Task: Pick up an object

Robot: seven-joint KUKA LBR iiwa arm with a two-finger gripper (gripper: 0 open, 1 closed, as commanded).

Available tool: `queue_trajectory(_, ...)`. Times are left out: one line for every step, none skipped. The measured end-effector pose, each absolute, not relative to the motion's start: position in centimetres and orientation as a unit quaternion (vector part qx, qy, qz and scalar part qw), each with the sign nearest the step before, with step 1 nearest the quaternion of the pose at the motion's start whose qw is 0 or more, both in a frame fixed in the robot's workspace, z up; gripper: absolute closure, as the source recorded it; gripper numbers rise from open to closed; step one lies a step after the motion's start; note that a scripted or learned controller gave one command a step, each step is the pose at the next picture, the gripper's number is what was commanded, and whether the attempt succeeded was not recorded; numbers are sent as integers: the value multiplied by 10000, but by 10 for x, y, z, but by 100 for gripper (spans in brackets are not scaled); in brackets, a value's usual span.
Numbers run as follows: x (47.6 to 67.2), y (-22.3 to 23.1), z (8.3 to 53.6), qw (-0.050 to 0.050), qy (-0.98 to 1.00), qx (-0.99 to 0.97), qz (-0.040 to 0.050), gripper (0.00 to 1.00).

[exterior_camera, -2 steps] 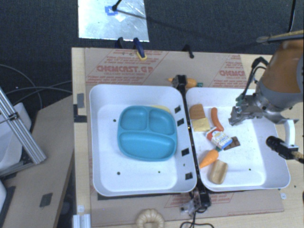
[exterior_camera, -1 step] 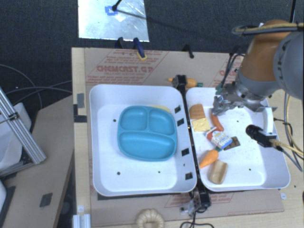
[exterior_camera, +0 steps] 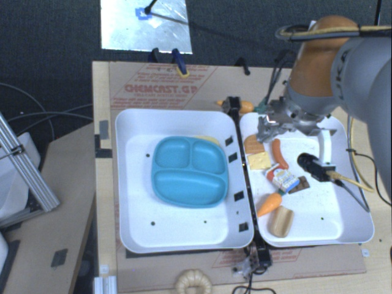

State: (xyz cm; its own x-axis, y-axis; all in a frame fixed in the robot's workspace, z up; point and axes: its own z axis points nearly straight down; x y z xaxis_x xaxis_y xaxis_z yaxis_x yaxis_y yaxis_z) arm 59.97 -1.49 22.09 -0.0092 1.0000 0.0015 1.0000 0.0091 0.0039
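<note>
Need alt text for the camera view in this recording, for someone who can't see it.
The grey arm's hand hangs over the far left corner of the right bin, above toy food: a hot dog, cheese, a carrot and a bread piece. The left bin holds a blue divided plate.

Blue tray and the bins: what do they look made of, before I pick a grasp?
Blue tray: likely molded plastic, matte with soft sheen, judging by its rounded compartments and even colour. White bins: apparently thin formed plastic, smooth and slightly glossy, with rounded corners and rolled rims. Neither can be confirmed by look alone.
</note>
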Motion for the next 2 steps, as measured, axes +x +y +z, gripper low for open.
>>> queue_trajectory(601,24,215,0,7100,7042,7,100)
queue_trajectory(599,24,218,5,7089,7053,6,100)
